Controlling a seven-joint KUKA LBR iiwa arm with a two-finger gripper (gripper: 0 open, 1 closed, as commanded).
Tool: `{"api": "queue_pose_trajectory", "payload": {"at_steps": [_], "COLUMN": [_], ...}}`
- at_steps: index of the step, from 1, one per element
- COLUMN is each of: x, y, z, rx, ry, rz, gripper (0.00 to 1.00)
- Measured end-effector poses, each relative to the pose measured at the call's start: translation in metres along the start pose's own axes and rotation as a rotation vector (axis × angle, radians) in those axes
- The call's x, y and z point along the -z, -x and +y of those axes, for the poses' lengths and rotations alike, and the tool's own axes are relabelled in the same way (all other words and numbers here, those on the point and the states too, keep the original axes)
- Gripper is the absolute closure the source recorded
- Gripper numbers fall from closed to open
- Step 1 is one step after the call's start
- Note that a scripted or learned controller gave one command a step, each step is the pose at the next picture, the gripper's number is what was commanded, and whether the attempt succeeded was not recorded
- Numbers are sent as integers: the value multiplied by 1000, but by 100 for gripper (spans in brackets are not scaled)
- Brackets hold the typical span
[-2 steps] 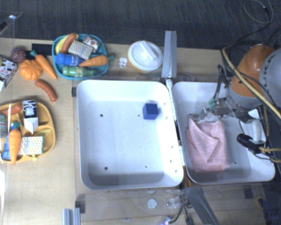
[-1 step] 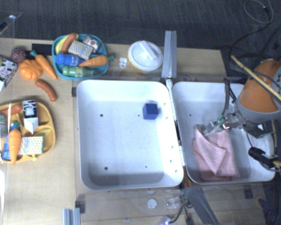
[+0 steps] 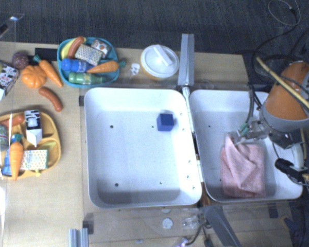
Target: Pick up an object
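Note:
A pink cloth (image 3: pixel 242 169) lies crumpled in the right bin (image 3: pixel 216 112), toward its front right. My gripper (image 3: pixel 245 134) hangs at the cloth's upper edge, low in the bin, under the grey arm with its orange band (image 3: pixel 288 94). A small blue cube (image 3: pixel 166 121) sits in the left bin (image 3: pixel 118 153), near its back right corner. The gripper's tips are blurred against the cloth, and I cannot tell whether they touch it.
A metal divider post (image 3: pixel 185 60) stands between the bins at the back. A white lidded cup (image 3: pixel 160 60) sits behind the left bin. Toy food fills a blue bowl (image 3: pixel 87 60) and a yellow tray (image 3: pixel 26 143) on the left bench. Cables (image 3: pixel 293 171) run at the right.

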State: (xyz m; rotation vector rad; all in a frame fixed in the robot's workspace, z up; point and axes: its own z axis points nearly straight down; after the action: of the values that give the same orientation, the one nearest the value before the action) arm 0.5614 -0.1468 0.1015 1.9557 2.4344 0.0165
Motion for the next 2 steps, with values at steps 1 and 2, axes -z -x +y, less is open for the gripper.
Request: {"api": "queue_pose_trajectory", "payload": {"at_steps": [1,2], "x": [0,-11], "y": [0,-47], "z": [0,-2], "rx": [0,45], "ry": [0,-5], "rz": [0,3], "gripper": [0,0]}}
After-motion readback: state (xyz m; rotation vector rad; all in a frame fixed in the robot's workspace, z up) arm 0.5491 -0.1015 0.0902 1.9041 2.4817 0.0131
